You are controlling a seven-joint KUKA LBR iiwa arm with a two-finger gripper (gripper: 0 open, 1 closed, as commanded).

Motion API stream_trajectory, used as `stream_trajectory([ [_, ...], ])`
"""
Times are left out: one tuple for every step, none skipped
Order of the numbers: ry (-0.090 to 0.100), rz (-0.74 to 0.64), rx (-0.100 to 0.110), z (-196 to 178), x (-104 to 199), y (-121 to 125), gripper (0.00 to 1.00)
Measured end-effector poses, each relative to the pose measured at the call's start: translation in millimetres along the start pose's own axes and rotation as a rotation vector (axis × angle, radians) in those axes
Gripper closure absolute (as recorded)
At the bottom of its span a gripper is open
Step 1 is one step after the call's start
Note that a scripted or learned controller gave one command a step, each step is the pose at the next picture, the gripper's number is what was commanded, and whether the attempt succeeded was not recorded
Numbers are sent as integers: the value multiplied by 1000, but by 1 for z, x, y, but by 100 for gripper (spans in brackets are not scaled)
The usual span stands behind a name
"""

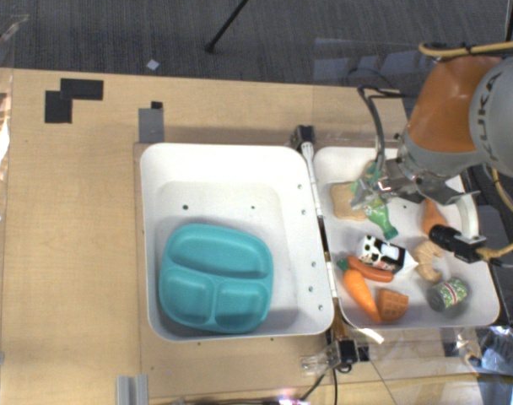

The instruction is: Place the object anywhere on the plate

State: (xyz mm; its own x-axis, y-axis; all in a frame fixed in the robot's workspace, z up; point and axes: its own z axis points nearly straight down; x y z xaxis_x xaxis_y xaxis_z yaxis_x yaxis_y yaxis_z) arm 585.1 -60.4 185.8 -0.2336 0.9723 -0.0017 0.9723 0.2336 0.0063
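A teal divided plate (216,278) lies in the left white bin (231,163), towards its front left. My gripper (381,186) hangs over the back of the right bin (332,163), beneath the arm's orange band. Just under it are a beige bread slice (344,202) and a green toy piece (382,220). The wrist hides whatever is directly below the gripper, so I cannot tell if anything is held.
The right bin holds several toy foods: a black-and-white cow figure (382,251), a carrot (359,287), an orange wedge (393,304), a small green can (448,294) and an orange piece (432,214). A ridge (321,226) separates the bins.
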Motion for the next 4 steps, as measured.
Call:
stream_trajectory([
  [4, -61, 4, 1, 67, -30, 100],
  [3, 67, -1, -53, 133, -47, 100],
  [5, 14, 6, -36, 228, -47, 100],
  [2, 21, 4, -37, 224, -46, 0],
])
